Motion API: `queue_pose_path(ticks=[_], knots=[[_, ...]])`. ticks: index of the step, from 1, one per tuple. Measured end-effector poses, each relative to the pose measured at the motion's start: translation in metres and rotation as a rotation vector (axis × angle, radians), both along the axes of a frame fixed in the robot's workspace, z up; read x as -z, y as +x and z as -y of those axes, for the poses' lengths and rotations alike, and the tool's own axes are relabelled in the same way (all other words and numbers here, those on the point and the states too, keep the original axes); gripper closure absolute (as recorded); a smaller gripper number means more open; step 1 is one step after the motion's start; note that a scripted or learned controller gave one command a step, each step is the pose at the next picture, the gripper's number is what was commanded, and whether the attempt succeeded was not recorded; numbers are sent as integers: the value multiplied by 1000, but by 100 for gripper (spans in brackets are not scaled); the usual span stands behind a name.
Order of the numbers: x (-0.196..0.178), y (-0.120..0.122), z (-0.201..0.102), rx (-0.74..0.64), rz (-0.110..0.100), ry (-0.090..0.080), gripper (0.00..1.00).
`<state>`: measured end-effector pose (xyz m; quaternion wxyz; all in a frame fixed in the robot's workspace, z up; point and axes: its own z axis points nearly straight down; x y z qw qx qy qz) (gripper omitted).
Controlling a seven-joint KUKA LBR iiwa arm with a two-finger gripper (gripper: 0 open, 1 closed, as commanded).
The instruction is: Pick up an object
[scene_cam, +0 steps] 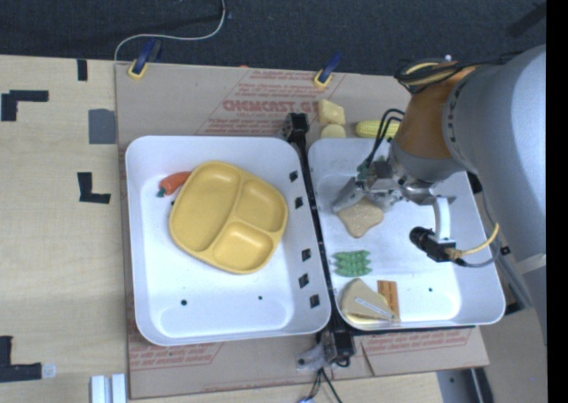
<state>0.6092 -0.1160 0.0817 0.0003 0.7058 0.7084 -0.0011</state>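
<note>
My gripper (364, 198) reaches down into the right bin (461, 304), its fingers spread just above a tan bread-like piece (361, 218) in the middle of that bin. Nothing sits between the fingers. Below it lie a green pea pod (351, 261), a pale wedge like a sandwich half (365, 302) and a small orange block (389, 297). The grey arm with its orange band (426, 117) covers the bin's upper right part.
The left bin (151, 304) holds a yellow divided plate (229, 215) and an orange carrot (174, 182) at its upper left. Yellow items (332, 114) and a corn cob (367, 129) lie on the cardboard behind the right bin. A black divider (306, 215) runs between the bins.
</note>
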Motion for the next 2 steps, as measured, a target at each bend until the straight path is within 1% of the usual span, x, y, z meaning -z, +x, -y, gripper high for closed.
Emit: queue_pose_path(ticks=[1,2], knots=[[-4,-18,-9,3,3,-1,0],[-14,-18,-9,2,2,1,100]])
